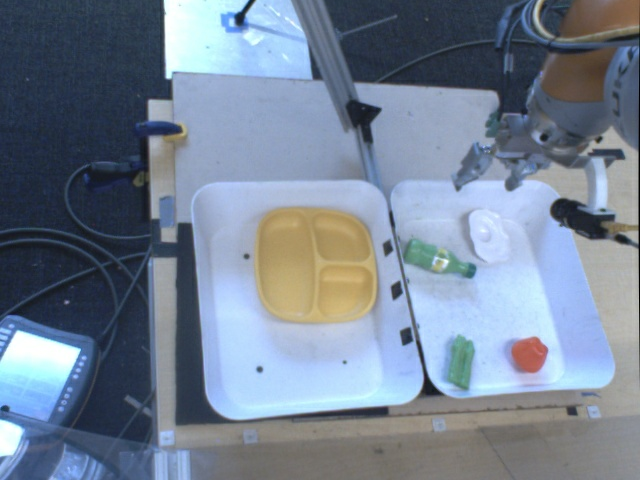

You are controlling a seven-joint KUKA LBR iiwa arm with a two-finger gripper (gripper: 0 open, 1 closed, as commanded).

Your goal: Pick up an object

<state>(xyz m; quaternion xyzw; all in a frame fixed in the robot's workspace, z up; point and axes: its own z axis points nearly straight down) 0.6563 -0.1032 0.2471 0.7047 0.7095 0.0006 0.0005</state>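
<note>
My gripper (492,175) hangs over the far edge of the right bin (580,298), its two fingers spread apart with nothing between them. Just below it in that bin lies a white fried-egg-shaped piece (489,235). A green bottle (437,259) lies on its side near the bin's left wall. At the near end of the same bin rest a green pod-like piece (460,360) and a red pepper-like piece (529,354).
The left bin (225,348) holds a yellow divided plate (316,264). A slanted metal pole (335,58) runs down to the gap between the bins. Cables and a pendant (35,368) lie off the bench at left.
</note>
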